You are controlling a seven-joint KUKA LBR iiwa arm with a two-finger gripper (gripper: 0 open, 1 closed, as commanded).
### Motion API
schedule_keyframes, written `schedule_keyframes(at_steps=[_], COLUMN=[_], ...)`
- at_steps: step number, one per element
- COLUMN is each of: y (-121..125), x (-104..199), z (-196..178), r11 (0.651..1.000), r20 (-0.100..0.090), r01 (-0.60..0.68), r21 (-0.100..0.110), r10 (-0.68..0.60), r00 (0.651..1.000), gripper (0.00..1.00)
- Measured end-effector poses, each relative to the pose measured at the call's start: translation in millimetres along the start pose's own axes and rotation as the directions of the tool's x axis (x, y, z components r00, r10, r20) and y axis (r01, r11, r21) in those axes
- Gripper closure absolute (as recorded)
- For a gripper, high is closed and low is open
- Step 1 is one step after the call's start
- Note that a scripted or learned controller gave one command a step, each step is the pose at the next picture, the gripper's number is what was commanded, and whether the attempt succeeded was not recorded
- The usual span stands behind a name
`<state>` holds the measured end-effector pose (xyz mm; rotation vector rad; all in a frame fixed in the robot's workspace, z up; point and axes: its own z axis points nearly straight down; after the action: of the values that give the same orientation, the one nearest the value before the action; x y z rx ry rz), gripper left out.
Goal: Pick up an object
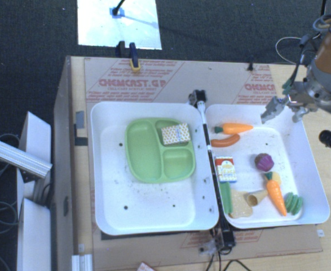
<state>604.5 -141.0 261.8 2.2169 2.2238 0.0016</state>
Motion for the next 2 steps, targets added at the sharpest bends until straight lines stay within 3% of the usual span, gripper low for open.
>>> schedule_keyframes(at_steps=[1,2], y=[-7.2,50.2], x=[-36.4,-0.9], z=[128.2,167.1], r11=[1.000,1.000], r20=[0.000,0.001], r01=[-0.002,0.000], r21=[0.003,0.002], r10=[0.002,0.000], r00=[1.000,1.000], gripper=[0.00,0.00])
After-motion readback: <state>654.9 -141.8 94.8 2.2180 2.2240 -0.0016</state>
